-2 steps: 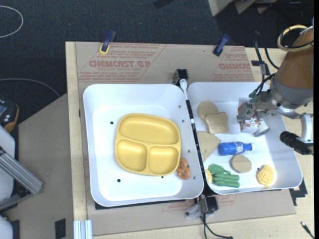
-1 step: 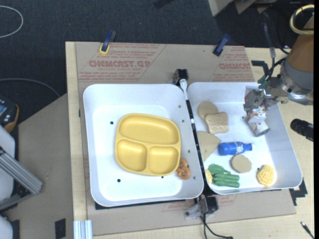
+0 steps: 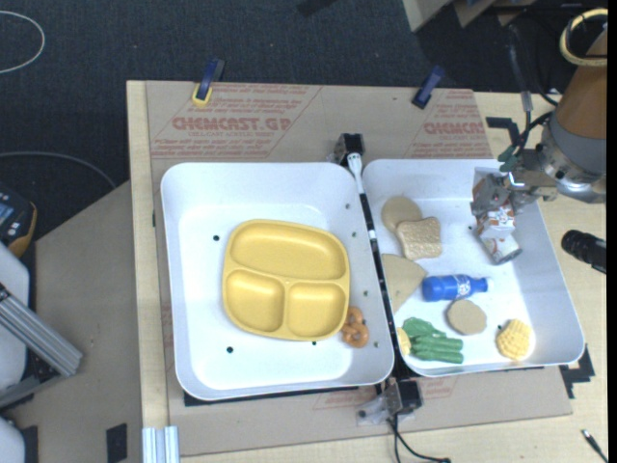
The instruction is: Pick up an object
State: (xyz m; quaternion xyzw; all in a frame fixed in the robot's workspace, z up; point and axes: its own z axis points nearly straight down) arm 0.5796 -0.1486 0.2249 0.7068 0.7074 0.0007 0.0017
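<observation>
blue bottle (image 3: 453, 286) lengthwise left-right, cap rightward

The arm (image 3: 583, 114) runs off the right edge; below the gripper (image 3: 496, 205), something small and crumpled (image 3: 501, 239) is too blurred to name.

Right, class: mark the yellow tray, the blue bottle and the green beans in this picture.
Yellow tray (image 3: 285, 278), camera view, on the ridge where its compartments meet.
Blue bottle (image 3: 453, 286), camera view, on the middle of its body.
Green beans (image 3: 431, 343), camera view, on the middle pod.
</observation>
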